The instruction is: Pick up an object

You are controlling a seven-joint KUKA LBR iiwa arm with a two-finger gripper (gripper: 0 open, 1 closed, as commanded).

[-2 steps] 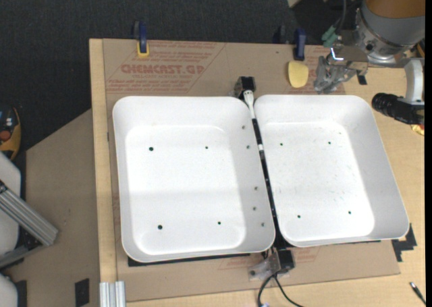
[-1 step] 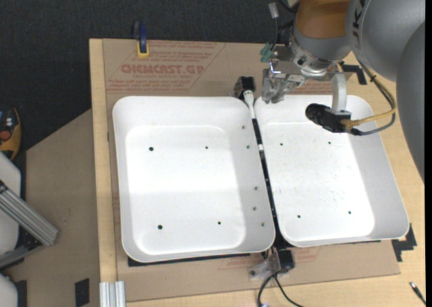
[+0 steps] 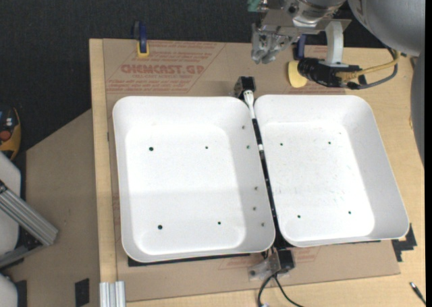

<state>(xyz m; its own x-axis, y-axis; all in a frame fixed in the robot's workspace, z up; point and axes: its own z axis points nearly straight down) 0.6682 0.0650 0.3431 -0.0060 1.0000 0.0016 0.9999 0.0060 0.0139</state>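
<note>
At the left of the frame, the shallow white plastic left bin [image 3: 182,184] has a bare floor with four small dark dots and a raised rim curving up on every side. A thin black strip [image 3: 260,157] runs down the seam where it meets the matching white right bin [image 3: 324,184], whose floor looks equally bare.

Above that seam, at upper centre, the metal end effector [image 3: 268,48] hangs over the brown board-covered tabletop [image 3: 169,66], beyond the bins' far rims. I cannot tell whether it is open or closed, and I see nothing in its hold.

The only candidate to pick is a small pale yellow piece [image 3: 294,75] just to its right, near the right bin's far rim. I cannot tell whether it is loose or fixed.

A good try would likely settle on a target first, then descend straight down, clear of the rims and seam. The widest open room is over the bin centres.
</note>
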